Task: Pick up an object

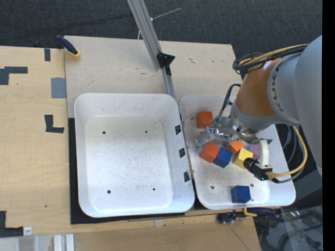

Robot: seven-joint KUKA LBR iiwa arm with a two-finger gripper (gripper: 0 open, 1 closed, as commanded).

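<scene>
Nearest you: blue cube [241,193], alone at 6 o'clock in the right bin [277,195]. Your hand [215,133], fingers apparently spread, grips nothing; orange block [210,151] lies just below it, toward 6 o'clock, touching a second blue cube [222,157].

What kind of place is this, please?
Probably a robotics lab bench set up for grasping trials: a robot arm reaches over two white bins, small colored blocks lie in one, and tape marks dot the wooden tabletop.
</scene>
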